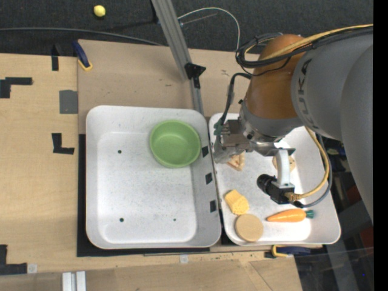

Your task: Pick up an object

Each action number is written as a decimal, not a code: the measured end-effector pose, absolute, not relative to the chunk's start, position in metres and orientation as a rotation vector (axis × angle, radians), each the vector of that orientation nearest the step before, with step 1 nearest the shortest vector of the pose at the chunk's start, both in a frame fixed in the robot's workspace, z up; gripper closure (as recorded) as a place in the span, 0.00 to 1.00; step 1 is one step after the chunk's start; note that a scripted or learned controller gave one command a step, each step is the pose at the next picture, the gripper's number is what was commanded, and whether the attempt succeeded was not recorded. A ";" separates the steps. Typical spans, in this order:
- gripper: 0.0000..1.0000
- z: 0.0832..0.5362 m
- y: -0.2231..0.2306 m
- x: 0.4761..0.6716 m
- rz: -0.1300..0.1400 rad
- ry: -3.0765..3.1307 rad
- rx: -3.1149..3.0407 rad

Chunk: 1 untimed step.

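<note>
Tan food piece [236, 160] low in right bin [324, 229], directly under gripper [229, 145]. Finger state impossible to tell. Nearby: yellow corn piece [237, 202], round cracker [249, 227], carrot [286, 216]. Green bowl [174, 143] in left bin [100, 223].

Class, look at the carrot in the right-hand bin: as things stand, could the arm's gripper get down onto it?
Probably yes. The carrot lies flat and uncovered near the right bin's front rim. The gripper is over that same bin, further back. The black fitting and yellow cable close by might crowd the approach.
</note>
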<state>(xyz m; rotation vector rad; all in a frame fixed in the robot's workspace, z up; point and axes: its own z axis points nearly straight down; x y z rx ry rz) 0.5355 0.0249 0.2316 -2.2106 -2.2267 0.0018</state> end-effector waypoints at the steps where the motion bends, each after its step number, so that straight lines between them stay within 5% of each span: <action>1: 1.00 0.220 0.080 0.539 0.003 -2.227 -2.211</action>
